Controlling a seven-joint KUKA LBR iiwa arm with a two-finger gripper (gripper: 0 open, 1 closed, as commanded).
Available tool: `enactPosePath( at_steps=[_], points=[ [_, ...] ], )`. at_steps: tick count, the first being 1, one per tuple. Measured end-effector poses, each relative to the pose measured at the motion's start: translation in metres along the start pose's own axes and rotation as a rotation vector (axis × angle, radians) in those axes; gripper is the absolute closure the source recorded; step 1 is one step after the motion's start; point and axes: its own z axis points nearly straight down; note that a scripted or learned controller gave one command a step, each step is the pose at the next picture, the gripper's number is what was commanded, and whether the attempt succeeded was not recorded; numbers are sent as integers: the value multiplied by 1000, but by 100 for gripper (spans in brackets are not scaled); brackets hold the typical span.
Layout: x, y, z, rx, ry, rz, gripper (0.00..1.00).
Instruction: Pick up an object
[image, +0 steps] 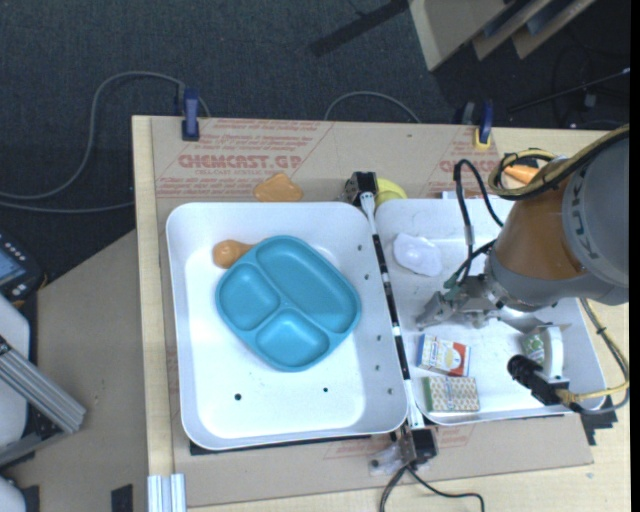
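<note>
The grey arm's pincer (462, 298) hung low over the right white bin (590, 345), beside a crumpled clear plastic bag (417, 254), probably its target; its opening could not be told.

Evenly and brightly lit from overhead, with no hard shadows. Soft, faint shade just under the blue divided plate (288, 300), along its lower edge. Mild glare on the left bin (195, 330) around that plate, its white washed out toward the rims. Dim and dark at the carpet (70, 60) far above and left of the plate. Slightly soft focus throughout, small print right of the plate unreadable. No marked bending at the edges.
</note>
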Motion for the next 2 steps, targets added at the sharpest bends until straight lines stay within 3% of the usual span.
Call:
enactPosePath(
  at_steps=[1,2],
  points=[
    [-18,-51,10,6,2,2,0],
    [-75,-29,-29,-6,-5,3,0]
  ],
)
